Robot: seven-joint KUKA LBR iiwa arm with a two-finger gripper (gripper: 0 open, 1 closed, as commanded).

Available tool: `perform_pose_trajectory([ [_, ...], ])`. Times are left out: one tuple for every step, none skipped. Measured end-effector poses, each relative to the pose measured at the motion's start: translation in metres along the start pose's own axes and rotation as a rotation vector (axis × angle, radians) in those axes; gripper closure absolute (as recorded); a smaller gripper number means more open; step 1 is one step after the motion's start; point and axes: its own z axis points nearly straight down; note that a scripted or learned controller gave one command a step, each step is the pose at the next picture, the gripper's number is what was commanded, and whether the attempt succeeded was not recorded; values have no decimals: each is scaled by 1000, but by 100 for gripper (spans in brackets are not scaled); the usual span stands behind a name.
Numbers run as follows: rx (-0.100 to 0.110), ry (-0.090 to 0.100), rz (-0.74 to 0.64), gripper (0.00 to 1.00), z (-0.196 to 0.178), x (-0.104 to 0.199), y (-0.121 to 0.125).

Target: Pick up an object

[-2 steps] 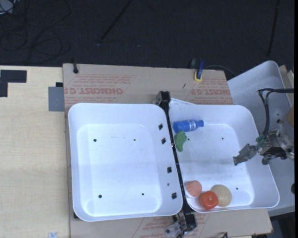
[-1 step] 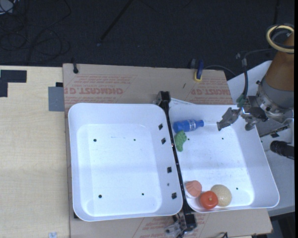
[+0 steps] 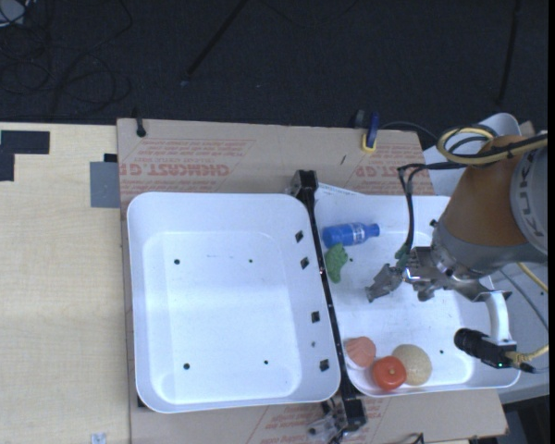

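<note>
The arm is reaching in from the right, with its orange band sitting over the right bin. The gripper is hanging low over the middle of that bin, pointing left, and whether its fingers are spread or closed I cannot tell; nothing is visibly sitting between them.

A blue bottle with a white cap is lying on its side near the bin's back left corner, up and to the left of the gripper, apart from it. A small green object is lying just below the bottle, right against the black divider between the bins, and is sitting to the left of the gripper, near but not touching.

Three items are clustering along the front wall, well below the gripper: a pinkish-orange piece on the left, a red round object in the middle, and a tan round object on the right, the red and tan ones touching.

The left bin is sitting beside the right one on a cardboard sheet.
</note>
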Motion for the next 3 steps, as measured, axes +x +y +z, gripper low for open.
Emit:
perform_pose_trajectory([
  [-7,-3,3,0,73,22,-16],
  [-10,-4,-3,0,70,24,12],
  [-10,-4,-3,0,69,16,35],
])
